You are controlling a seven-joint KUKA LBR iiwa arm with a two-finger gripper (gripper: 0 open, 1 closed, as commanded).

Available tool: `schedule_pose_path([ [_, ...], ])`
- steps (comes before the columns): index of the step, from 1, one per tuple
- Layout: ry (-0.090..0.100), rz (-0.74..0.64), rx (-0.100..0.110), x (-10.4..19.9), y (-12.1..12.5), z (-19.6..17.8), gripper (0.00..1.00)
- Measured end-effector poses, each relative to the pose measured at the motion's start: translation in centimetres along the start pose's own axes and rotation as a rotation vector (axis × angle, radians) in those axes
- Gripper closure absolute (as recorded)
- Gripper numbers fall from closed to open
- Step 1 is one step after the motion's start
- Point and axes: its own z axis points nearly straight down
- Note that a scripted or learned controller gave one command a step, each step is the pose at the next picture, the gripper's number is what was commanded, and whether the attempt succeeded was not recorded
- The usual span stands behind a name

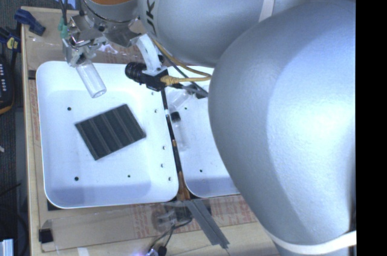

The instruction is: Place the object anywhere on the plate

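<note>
A dark grey ribbed rectangular plate [110, 131] lies flat in the middle of the left bin [54, 182]. My gripper [80, 55] hangs over the bin's far left corner, up and to the left of the plate. A clear plastic tube [92, 80] sticks out from between the fingers, slanting down toward the plate. Its lower end stops short of the plate's far edge. The gripper is shut on the tube's upper end.
The arm's big grey links cover most of the right bin [199, 182]. A small dark piece [175, 117] lies in that bin near the divider. A black cable connector [140, 74] hangs over the left bin's far right edge. Cables and clutter line the bench's left side.
</note>
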Motion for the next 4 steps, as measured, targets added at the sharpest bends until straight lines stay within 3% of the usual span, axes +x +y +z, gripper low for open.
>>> schedule_pose_path([
  [1, 0.0, 0.512, -0.002, 0.5, -9.1, -7.9, 1.0],
  [2, 0.0, 0.802, -0.001, 0.6, 2.0, -6.4, 1.0],
  [3, 0.001, 0.689, 0.0, -12.5, -6.3, -9.7, 1.0],
  [4, 0.0, 0.835, 0.004, -6.2, -0.9, -0.3, 1.0],
])
